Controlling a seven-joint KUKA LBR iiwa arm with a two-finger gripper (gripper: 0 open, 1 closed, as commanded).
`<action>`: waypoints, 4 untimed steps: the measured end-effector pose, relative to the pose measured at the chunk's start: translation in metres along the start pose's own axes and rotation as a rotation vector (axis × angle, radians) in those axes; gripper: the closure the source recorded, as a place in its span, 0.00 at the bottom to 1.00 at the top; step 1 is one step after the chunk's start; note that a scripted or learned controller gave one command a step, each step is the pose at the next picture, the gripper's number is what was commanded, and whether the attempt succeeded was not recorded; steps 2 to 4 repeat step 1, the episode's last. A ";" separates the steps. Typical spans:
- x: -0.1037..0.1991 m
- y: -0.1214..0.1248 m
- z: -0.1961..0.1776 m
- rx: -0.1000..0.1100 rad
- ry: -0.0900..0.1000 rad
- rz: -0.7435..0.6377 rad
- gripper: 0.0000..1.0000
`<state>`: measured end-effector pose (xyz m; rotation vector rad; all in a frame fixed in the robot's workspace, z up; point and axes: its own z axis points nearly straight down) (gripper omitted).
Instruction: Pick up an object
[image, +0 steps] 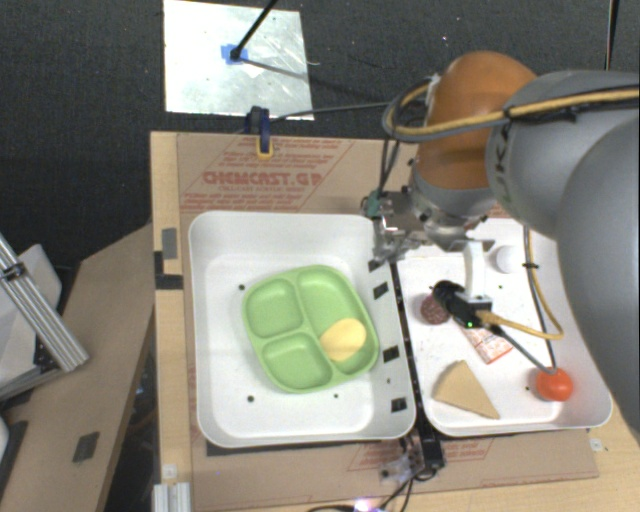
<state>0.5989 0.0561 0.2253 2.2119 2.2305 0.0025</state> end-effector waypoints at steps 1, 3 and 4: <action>0.054 0.004 0.005 -0.001 0.000 0.002 1.00; 0.054 0.004 0.005 -0.001 0.000 0.002 1.00; 0.054 0.004 0.005 -0.001 0.000 0.002 1.00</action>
